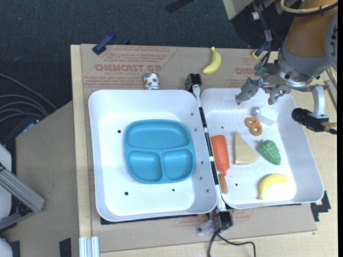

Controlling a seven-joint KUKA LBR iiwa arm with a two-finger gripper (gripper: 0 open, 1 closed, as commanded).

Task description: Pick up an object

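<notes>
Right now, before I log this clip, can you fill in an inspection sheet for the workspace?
Surface: cardboard-covered bench bearing a left bin and a right bin.
Job's things: right bin holds a pretzel, cheese wedge, green toy, lemon, carrot, white block.
Clutter: blue divided plate in left bin; banana and small cup on the bench.
Hand: hand open above the right bin's far edge, holding nothing.
Cables: cable at the front edge.
Surroundings: dark carpet.

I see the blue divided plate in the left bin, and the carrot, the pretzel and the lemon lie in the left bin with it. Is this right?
Not quite. The blue divided plate is in the left bin, but the carrot, pretzel and lemon lie in the right bin, as the camera view shows.
</notes>
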